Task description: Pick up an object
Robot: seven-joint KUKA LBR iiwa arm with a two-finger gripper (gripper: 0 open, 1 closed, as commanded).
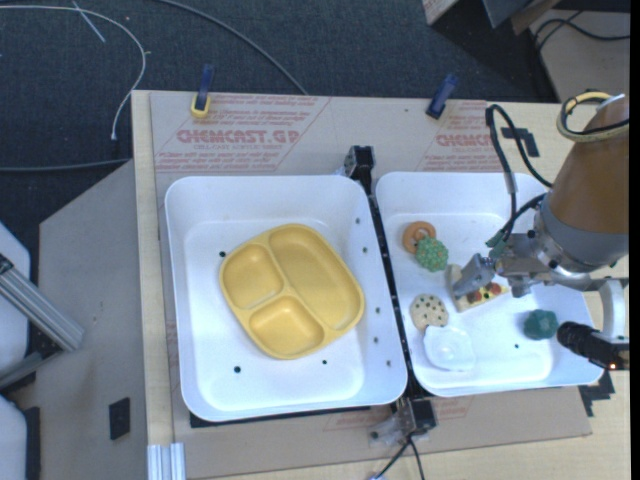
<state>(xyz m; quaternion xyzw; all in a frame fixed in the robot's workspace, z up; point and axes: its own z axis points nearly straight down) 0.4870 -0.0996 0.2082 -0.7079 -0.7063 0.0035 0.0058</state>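
Observation:
The right bin [470,193] holds several small items. An orange ring [417,235] and a green broccoli piece [433,256] lie at its left side. A speckled cookie [429,311] and a pale, clear lump [447,348] lie nearer the front. A teal piece [541,324] rests at the front right. My gripper [470,284] reaches in from the right and hangs low over the bin's middle. A small tan block with red and yellow spots [483,295] lies right under its tip, partly hidden by it.
In the left bin [190,268] lies a yellow divided plate [290,289]. The grey arm with its orange band [590,188] covers the right bin's right side. Black cables [505,148] trail over the bin's back edge. Two blue clamps [204,93] sit on the bench's far edge.

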